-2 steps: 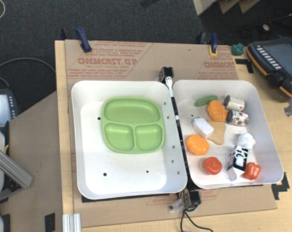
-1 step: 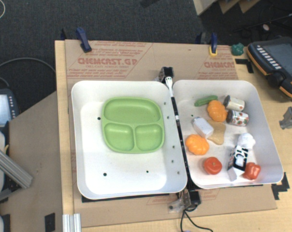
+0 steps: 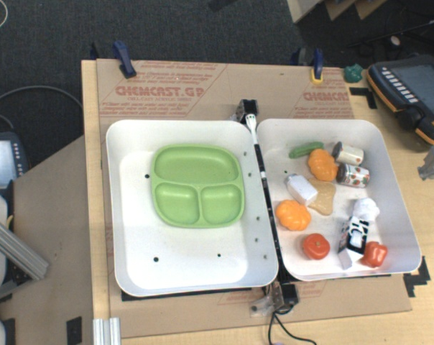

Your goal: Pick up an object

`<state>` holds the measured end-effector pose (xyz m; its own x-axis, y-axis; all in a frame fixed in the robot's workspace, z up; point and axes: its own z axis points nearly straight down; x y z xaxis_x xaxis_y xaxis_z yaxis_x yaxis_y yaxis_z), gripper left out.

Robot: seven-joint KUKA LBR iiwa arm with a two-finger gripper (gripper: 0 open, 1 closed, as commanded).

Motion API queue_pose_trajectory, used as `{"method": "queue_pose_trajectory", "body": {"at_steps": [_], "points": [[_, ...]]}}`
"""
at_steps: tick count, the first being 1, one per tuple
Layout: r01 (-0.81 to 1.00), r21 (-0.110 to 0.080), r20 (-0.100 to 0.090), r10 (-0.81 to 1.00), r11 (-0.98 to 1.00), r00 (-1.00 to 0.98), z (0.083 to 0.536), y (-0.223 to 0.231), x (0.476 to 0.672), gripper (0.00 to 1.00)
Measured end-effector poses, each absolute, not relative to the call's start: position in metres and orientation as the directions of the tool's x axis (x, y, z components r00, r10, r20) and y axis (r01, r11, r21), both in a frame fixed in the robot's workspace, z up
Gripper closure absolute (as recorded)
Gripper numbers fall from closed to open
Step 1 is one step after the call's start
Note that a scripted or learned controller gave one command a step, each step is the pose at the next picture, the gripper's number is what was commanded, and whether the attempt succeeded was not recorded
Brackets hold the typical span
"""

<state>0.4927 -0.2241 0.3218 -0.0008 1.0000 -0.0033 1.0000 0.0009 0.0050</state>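
Pickable toys crowd one bin [image 3: 282, 139]: tomato [image 3: 316, 246], orange [image 3: 293, 215], pepper [image 3: 375, 254] (several touching). End effector state: cannot tell. Risk: a grasp nudges neighbours or pinches two; round pieces may slip out.

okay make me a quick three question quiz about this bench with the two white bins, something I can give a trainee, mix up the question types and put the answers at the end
1. True or false: the green divided plate lies in the right bin.
2. Multiple choice: which thing lies nearest the right bin's front edge? A) the green bean pod B) the red tomato C) the small can
3. Fill in: the green divided plate has ___ compartments.

Key
1. False. It lies in the left bin.
2. B. The red tomato sits low in the bin, while the pod and the can lie toward the back.
3. Three: one wide one at the back and two smaller ones in front.
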Motion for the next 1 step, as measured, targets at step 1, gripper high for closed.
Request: {"method": "queue_pose_trajectory", "body": {"at_steps": [1], "points": [[1.0, 0.006, -0.004, 1.0, 0.004, -0.004, 0.2998, -0.2234, 0.5686, 1.0]]}}
